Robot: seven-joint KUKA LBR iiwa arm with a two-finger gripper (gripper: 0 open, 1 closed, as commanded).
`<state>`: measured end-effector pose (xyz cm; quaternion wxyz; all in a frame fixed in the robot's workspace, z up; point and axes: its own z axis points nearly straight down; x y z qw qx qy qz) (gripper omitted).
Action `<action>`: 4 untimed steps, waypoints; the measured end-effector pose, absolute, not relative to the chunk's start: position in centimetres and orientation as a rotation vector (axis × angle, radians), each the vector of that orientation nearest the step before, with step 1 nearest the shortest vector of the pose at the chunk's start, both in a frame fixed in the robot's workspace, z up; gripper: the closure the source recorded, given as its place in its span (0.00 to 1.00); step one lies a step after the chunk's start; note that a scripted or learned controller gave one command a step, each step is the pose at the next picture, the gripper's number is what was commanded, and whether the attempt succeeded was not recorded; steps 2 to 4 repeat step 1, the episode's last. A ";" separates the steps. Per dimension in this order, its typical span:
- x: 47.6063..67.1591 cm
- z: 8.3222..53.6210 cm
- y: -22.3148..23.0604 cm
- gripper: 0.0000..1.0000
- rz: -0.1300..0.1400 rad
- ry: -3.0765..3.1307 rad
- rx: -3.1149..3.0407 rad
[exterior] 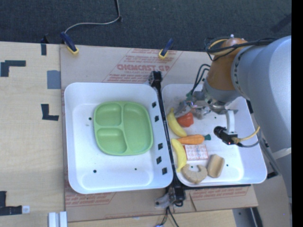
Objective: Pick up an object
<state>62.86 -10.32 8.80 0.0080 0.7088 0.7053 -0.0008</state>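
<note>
My claw (189, 109) sits low over the red tomato (186, 119) in the right bin (251, 174); I cannot tell its state; the banana (174, 125) touching it could spoil my grip.

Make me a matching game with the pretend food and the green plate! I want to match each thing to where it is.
Things:
1. green divided plate
2. carrot
3. bagel
4. red tomato

Places:
A. right bin, near the front edge
B. left bin
C. right bin, just below the gripper
D. right bin, middle, lying between two bananas

Pairs: 1-B, 2-D, 3-A, 4-C
</note>
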 end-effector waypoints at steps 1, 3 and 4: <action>62.8 9.6 -9.8 1.00 0.000 2.216 2.218; 62.8 9.6 -9.8 1.00 0.000 2.216 2.218; 62.8 9.6 -9.8 1.00 0.000 2.216 2.218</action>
